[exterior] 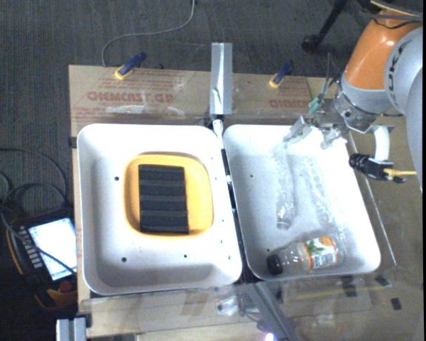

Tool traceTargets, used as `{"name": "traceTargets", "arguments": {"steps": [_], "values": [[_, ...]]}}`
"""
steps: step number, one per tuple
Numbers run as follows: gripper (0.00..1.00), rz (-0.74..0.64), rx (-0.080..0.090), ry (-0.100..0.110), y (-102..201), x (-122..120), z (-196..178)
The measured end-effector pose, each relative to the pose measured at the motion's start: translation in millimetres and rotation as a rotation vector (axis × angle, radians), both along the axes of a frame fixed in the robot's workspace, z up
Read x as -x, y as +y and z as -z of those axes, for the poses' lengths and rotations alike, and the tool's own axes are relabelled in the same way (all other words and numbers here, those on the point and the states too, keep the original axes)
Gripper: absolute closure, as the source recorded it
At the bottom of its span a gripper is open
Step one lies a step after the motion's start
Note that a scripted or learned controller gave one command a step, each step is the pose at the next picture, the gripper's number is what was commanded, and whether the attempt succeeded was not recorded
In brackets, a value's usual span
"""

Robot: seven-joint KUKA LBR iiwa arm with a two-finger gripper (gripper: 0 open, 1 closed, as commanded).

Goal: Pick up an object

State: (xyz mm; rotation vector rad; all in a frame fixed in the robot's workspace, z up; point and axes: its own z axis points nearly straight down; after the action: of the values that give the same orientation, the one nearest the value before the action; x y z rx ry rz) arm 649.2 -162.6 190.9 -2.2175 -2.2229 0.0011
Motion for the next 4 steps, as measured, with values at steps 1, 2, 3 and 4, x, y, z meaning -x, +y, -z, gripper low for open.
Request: {"name": "traceTargets", "arguments": {"steps": [1, 2, 3, 4], "values": [[0.0, -0.025, 0.001, 0.001, -4, 77, 24], [0.0, -0.106, 0.004, -0.015, 27, 128, 100], [0.0, -0.05, -0.017, 0.001, -16, 104, 83], [0.0, -0.04, -0.002, -0.016, -42, 42, 100]]}}
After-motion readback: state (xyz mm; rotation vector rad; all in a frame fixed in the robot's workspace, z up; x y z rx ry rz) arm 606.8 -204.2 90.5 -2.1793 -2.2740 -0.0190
